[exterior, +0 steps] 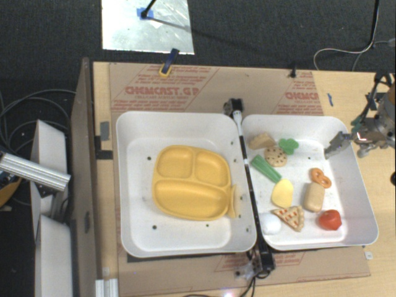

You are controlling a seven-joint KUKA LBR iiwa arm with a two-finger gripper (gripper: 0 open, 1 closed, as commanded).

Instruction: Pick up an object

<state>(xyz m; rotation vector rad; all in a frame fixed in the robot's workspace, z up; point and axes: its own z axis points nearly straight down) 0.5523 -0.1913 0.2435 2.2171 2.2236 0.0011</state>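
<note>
The right bin (365,193) holds several toy foods. Among them are a tan bread piece (261,141), a green clover shape (288,145), a cookie (276,156), a green pod (265,167), a yellow fruit (283,193), a pretzel (320,177), a tan roll (314,197), a pizza slice (290,217), a red tomato (330,219) and a white egg (270,223). My gripper (348,141) hangs over the right bin's far right corner, up and to the right of the pretzel. It touches none of the foods.
A yellow divided plate (190,182) lies in the left bin (139,166). The bins meet at a dark divider (246,172). Cardboard lies under both bins. A cable (346,51) runs at the back right.
</note>
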